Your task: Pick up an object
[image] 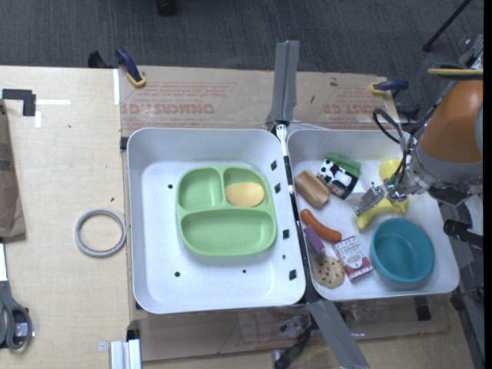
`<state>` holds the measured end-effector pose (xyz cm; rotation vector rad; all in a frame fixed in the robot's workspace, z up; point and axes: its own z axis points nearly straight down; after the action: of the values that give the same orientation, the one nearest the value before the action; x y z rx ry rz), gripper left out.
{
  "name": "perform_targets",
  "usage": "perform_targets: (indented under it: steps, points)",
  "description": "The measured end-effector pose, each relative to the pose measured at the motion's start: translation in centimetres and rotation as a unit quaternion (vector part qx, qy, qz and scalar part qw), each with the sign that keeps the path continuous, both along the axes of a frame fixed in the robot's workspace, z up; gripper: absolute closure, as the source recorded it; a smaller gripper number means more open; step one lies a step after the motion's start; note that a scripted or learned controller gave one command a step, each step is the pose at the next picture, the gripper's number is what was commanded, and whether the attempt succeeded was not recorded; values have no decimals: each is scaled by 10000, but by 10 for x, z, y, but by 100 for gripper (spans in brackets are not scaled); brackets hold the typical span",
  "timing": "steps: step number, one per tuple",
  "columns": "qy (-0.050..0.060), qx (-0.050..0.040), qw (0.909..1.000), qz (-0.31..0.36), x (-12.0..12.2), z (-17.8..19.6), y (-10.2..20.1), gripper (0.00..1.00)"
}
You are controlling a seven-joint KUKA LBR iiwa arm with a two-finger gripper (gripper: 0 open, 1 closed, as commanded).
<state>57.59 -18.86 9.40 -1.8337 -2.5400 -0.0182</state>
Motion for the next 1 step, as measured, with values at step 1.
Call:
perform_targets:
  steps: [1]
  points:
    - [-30,-28,10000,-12,1,10,-2,100]
